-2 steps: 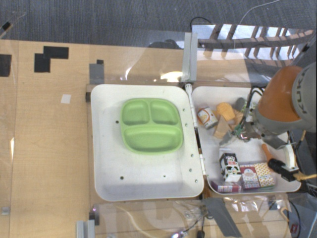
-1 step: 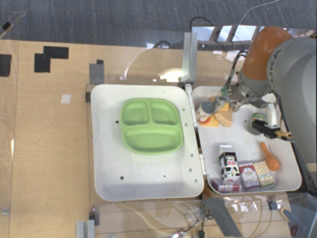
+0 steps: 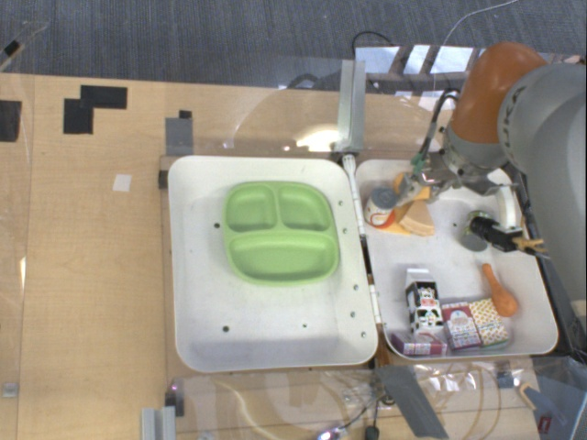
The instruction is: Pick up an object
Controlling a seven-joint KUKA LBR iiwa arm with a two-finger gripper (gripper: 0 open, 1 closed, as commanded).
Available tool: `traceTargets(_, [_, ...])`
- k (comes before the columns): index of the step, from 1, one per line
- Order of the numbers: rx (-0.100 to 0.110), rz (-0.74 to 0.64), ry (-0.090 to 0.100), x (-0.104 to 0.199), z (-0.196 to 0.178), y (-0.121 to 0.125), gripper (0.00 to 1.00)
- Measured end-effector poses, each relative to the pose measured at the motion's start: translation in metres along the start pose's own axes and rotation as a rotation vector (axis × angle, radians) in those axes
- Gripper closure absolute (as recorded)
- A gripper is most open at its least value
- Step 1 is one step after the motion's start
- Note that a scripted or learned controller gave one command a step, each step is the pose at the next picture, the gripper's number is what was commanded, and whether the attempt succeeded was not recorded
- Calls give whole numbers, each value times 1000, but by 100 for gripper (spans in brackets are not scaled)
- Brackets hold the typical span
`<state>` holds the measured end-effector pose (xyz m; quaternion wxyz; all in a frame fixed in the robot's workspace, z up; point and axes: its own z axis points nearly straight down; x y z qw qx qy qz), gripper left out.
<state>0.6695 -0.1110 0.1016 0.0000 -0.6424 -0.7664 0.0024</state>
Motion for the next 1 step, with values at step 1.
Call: traceTargets(1, [-13,-6,2,70,-101,13,100])
